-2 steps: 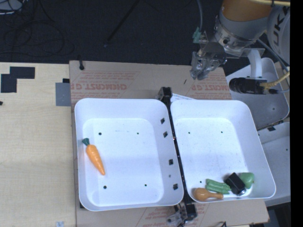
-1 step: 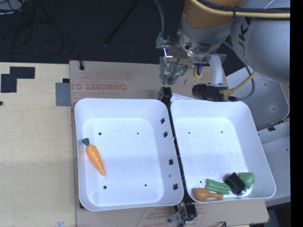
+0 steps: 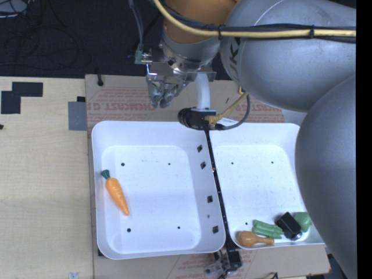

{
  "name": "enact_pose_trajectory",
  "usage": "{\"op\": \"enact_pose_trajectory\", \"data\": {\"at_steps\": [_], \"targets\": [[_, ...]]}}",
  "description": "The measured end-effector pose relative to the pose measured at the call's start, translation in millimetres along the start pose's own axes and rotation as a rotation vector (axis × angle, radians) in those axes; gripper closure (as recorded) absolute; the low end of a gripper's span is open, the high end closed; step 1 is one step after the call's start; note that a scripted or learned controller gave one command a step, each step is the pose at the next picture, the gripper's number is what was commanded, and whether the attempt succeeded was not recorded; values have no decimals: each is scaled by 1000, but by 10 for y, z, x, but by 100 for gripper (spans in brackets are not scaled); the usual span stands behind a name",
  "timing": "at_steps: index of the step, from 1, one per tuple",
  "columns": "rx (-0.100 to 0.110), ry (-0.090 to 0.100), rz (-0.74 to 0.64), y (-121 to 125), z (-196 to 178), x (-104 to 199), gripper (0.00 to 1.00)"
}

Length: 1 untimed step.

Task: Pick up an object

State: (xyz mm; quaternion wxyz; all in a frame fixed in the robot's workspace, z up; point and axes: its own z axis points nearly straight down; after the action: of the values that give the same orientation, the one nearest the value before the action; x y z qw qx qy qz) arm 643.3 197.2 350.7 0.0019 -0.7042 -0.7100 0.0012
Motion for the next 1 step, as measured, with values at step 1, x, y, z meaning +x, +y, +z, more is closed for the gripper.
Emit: {"op": "enact_pose_trajectory", "data": {"at_steps": [1], "targets": [[3, -4, 12, -10, 306, -454, 100]]}}
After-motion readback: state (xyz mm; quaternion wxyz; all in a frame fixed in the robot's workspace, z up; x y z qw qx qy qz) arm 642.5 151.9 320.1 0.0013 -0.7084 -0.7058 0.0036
